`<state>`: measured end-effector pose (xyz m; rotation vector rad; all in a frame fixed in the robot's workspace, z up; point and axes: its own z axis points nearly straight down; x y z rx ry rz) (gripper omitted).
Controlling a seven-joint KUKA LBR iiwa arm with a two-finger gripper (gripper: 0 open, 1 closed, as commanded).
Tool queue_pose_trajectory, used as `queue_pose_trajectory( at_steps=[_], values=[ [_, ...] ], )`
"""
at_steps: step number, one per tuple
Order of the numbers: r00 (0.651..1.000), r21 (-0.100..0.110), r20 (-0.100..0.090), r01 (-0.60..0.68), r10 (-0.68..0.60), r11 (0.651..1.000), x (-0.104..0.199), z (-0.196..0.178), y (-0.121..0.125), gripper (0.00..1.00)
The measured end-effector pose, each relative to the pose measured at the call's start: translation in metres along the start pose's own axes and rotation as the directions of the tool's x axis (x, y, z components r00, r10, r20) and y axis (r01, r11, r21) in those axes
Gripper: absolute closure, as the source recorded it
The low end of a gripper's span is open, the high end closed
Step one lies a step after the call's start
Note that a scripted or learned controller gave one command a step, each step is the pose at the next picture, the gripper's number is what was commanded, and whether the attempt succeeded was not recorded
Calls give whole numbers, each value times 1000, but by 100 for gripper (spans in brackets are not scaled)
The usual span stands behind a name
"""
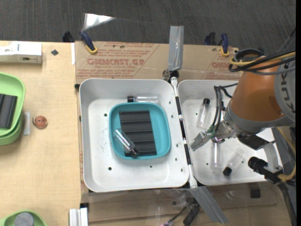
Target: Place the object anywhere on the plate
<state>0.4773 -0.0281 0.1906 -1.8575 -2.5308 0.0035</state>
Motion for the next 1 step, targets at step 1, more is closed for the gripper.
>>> queue_pose_trajectory(
  at_steps=[1],
  values=[
    [991,0,-1,130,-130,991,-70,77,-22,0]
  ],
)
